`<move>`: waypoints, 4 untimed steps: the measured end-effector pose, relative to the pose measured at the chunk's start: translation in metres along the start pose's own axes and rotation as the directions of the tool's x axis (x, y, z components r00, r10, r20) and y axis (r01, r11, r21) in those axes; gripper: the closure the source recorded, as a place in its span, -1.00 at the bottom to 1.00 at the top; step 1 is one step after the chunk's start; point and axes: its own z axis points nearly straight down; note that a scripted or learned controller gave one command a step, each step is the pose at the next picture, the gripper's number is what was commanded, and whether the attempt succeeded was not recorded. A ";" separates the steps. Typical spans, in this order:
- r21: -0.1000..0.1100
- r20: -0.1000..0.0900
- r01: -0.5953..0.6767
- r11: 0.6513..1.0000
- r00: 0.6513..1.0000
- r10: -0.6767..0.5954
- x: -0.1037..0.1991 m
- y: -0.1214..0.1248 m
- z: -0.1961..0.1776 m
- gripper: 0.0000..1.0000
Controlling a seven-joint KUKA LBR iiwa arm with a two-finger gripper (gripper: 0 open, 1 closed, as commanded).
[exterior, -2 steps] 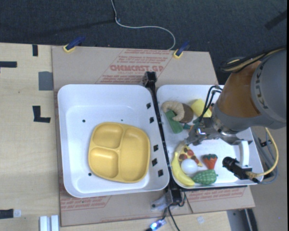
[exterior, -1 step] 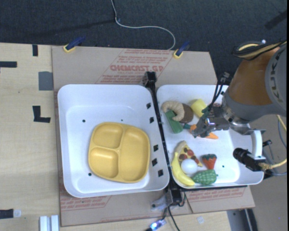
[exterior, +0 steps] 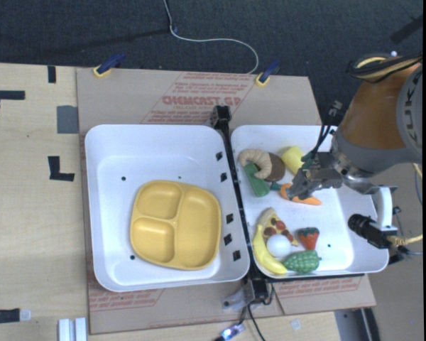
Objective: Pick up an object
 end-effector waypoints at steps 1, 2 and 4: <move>0.003 -0.001 0.002 1.000 1.000 -0.002 0.029 0.008 0.008 1.00; 0.002 0.000 -0.001 1.000 1.000 0.001 0.015 0.001 -0.003 1.00; 0.002 0.000 0.001 1.000 1.000 -0.001 0.020 0.014 -0.008 1.00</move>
